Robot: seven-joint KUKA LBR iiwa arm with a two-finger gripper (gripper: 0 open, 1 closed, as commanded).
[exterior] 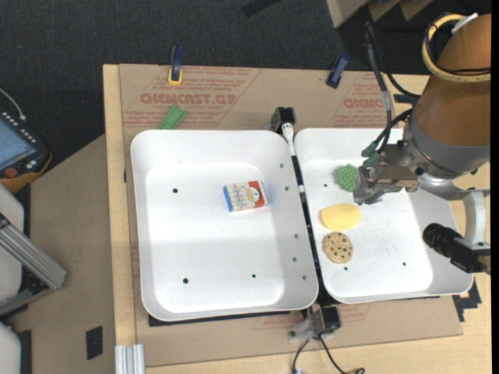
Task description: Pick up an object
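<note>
In the right bin [405,275], near its left wall, a cookie [337,247] lies nearest, then a yellow piece [341,216], then a green thing [346,177] touching the gripper [363,194]; whether its claw is open, I cannot tell. A small box [245,196] sits mid left bin [156,232].

Beside the dark grey metal gripper [365,192] sits a green knobbly object [346,177]. Just below it lie a pale yellow rounded lump [341,217] and a tan cookie [337,247] with dark speckles. Further away lies a blue, white and red small box [245,196].
</note>
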